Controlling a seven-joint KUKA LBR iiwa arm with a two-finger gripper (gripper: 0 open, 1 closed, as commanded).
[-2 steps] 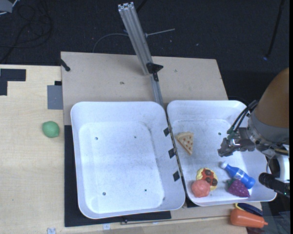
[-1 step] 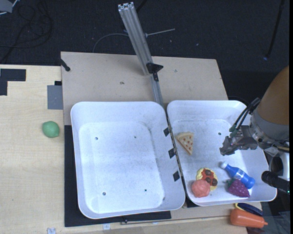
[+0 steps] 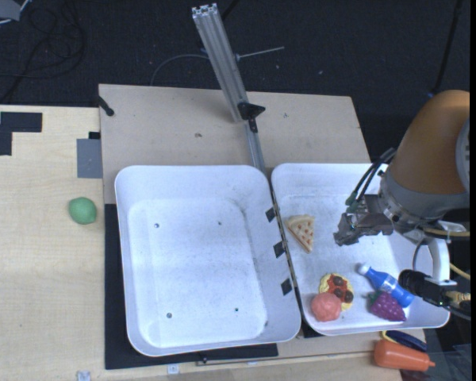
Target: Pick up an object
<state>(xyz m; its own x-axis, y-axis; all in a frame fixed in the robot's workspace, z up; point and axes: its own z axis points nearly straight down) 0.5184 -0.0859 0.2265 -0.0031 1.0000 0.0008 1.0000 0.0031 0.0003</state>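
Far left, off the bins: green ball [image 3: 82, 210] on the bench, out of play. Left bin [image 3: 143, 182] has nothing to pick.

Right bin [image 3: 317, 177] holds the candidates. Waffle wedge [image 3: 302, 232] lies flat near the divider, tan with a grid face, thin. Near edge: red round fruit [image 3: 326, 307] touching a yellow piece with dark spots [image 3: 336, 286]. Right of those, blue bottle [image 3: 385, 279] lying on its side, white cap pointing left, with the purple grapes [image 3: 387, 306] just beside it on the near side.

Gripper [image 3: 351, 232] hangs over the right bin, just right of the waffle wedge, nothing visibly between the fingers. Can't tell if the claw is wide or narrow: dark and too small to resolve.

Risks, my read:
- Wedge is the nearest target but flat and thin, so fingers may skate over it or push it into the divider.
- Near-edge items are clustered, so a descent there could nudge neighbours or pinch two.
- Bottle may roll out of a pinch.

Orange object [image 3: 402, 357] sits outside the bin, near right.
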